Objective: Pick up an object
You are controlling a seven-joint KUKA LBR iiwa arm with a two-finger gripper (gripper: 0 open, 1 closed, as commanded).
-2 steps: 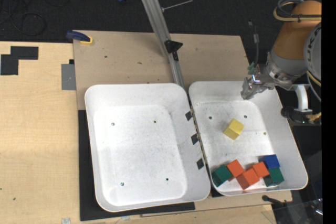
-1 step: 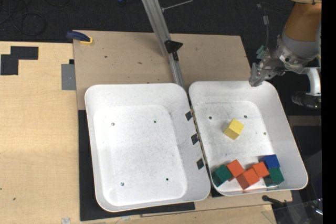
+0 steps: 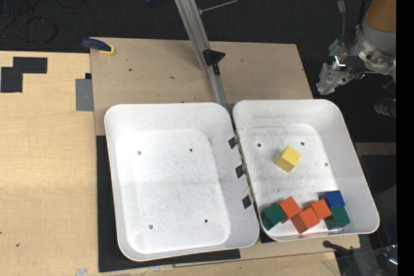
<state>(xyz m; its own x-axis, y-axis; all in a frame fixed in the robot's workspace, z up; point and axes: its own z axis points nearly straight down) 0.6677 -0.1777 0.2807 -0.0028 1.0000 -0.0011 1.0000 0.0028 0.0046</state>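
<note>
The gripper [image 3: 331,79] is hanging off past the right bin's [image 3: 352,139] far corner, and honestly I can't tell how it's set. The yellow block [image 3: 288,158] is sitting alone mid-bin, so I'd go for that, straight down. Other blocks [image 3: 307,213] are crowding the near wall. The tan bench [image 3: 155,71] and dark background are lying beyond.

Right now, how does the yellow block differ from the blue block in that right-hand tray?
The yellow block sits alone near the middle of the right bin, touching nothing; the blue block sits near the bin's front rim, packed against the orange and green blocks. The yellow block lies turned at an angle to the bin's walls, while the blue block lies closer to square with them. Both look like small cubes of similar size resting on the bin floor.
</note>
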